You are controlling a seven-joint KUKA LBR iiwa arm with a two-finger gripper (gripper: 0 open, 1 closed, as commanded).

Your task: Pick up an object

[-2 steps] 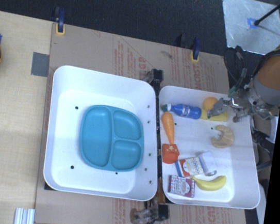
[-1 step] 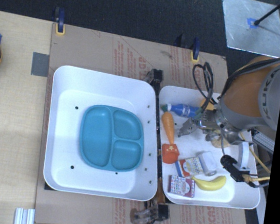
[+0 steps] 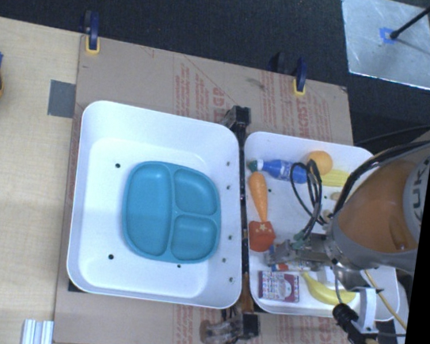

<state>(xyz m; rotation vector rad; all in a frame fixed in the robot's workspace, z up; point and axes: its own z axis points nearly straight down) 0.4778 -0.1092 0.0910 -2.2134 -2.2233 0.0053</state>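
Overhead, the arm (image 3: 377,211) is hanging across the right bin (image 3: 283,147), its gripper (image 3: 292,253) hovering low among the objects; whether it is spread or pressed together cannot be told. Just beside it a carrot (image 3: 259,198), a banana (image 3: 324,290) and a small red packet (image 3: 279,286) are lying in that bin, while a blue divided plate (image 3: 171,212) is sitting in the left bin (image 3: 92,189)

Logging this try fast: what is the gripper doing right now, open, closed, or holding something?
Gripper: low in the right bin, beside the red object; open or closed cannot be told.
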